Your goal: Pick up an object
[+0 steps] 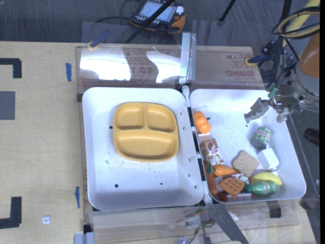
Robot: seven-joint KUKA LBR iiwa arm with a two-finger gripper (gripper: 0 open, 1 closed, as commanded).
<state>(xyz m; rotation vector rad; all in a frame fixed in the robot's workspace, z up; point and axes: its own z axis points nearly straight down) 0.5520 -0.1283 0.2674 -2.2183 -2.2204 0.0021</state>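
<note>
A: What does the bench look like?

B: Pale wood with black tape marks, and a grey carpeted floor behind it where a handheld control pendant [156, 13] lies. Two shallow white bins sit side by side: the left bin [96, 177] holds a yellow divided plate [146, 131], and the right bin [294, 156] holds the toy food.

A: And the gripper?

B: The gripper [268, 111] hangs over the upper right part of the right bin, with its two fingers spread apart and nothing between them.

A: Where are the objects from there?

B: Just below the gripper stands a small green-labelled can [262, 136], apart from the fingers. Below that lies a white block [268, 159], then a yellow banana [266, 177] touching a green vegetable [261, 188] at the near rim. Down and to the left of the gripper sit a slice of bread [246, 163], a waffle [232, 186] and a carrot [223, 170]. Further left, along the bin's inner wall, lie a brown snack packet [209, 150] and an orange fruit [201, 123].

A: Is anything touching the fingers?

B: No, every object lies on the bin floor.
</note>
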